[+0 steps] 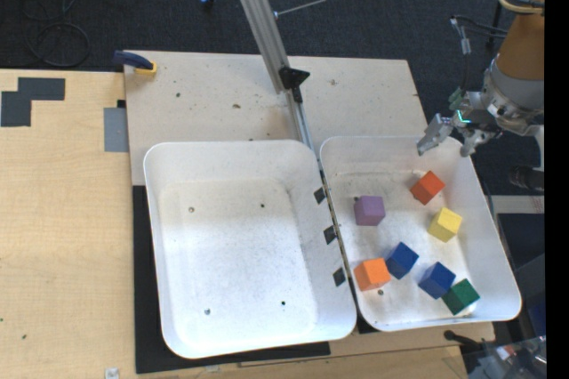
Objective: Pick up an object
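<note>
The right bin (356, 157) holds several small cubes: a red-orange one (428, 187), a purple one (369, 210), a yellow one (445, 224), two blue ones (402, 259) (436, 278), an orange one (372, 273) and a green one (461, 294). My gripper (451, 138) hangs over the bin's far right rim, above and just behind the red-orange cube. Its two fingers are spread apart with nothing between them.
The left bin (178, 162) lies beside the right one, joined by black clips along the shared wall. A slanted aluminium bar (263, 21) rises behind the bins. A blue and yellow clamp (135, 62) sits at the board's far left corner.
</note>
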Available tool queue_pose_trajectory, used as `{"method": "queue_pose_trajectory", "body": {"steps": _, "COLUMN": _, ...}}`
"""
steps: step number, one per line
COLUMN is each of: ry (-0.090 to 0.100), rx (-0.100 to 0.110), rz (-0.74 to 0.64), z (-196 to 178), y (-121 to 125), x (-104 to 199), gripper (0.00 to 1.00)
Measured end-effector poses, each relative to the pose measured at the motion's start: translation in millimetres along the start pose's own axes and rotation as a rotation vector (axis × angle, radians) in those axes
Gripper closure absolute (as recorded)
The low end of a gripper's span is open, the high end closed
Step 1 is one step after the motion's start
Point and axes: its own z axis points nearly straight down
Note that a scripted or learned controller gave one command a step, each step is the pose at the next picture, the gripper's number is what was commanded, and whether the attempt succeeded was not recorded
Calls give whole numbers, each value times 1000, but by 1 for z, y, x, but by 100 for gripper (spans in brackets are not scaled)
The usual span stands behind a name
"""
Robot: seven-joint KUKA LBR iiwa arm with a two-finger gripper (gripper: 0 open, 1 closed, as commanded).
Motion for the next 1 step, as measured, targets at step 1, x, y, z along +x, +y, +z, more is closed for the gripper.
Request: {"method": "queue_pose_trajectory", "body": {"steps": 1, "ry": -2, "rx": -4, "rz": -4, "z": -3, "y": 1, "x": 1, "gripper": 0}}
